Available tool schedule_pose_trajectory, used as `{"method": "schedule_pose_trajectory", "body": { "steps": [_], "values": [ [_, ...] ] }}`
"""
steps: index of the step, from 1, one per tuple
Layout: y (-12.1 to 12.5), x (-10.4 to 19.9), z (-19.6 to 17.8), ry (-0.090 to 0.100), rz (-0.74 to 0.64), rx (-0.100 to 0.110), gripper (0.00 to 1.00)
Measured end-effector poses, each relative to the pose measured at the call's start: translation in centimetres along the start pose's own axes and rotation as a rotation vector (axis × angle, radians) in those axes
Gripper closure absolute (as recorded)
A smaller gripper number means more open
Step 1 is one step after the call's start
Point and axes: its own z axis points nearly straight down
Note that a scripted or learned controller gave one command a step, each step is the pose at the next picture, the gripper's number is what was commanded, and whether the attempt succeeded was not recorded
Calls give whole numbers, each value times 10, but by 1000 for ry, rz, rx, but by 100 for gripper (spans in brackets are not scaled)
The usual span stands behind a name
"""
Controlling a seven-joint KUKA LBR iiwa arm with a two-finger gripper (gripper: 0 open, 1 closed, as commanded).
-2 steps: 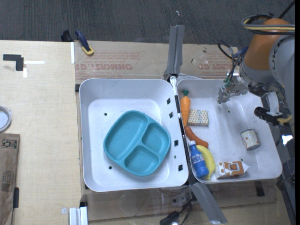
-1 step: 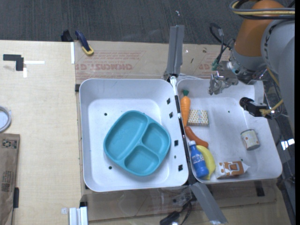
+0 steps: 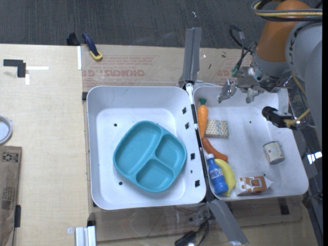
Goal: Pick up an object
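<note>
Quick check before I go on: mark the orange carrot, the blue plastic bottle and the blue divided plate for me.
orange carrot [image 3: 203, 120]: camera view, middle of its body.
blue plastic bottle [image 3: 216, 176]: camera view, on its labelled body.
blue divided plate [image 3: 149, 156]: camera view, on its central ridge.

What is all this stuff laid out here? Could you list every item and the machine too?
divided plate: 1, blue, left bin
carrot: 1, orange, right bin's left edge
patterned block: 1, beige, beside carrot
sausage: 1, red-orange, below carrot
bottle: 1, blue, right bin front
banana: 1, yellow, touching bottle
carton: 1, brown-white, front right
can: 1, grey, right side
clamp: 1, blue-yellow, bench top
arm: 1, grey-orange, upper right
end effector: 1, metallic, over right bin's far edge
</note>
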Motion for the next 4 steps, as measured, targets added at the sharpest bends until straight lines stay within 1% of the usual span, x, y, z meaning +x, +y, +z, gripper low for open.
{"method": "schedule_pose_trajectory", "body": {
  "steps": [1, 2, 3, 4],
  "values": [
    [0, -28, 24, 0, 231, 3, 0],
    [-38, -51, -81, 0, 185, 1, 0],
    [-119, -58, 38, 2, 8, 4, 0],
    [-182, -38, 78, 3, -94, 4, 0]
  ]
}}
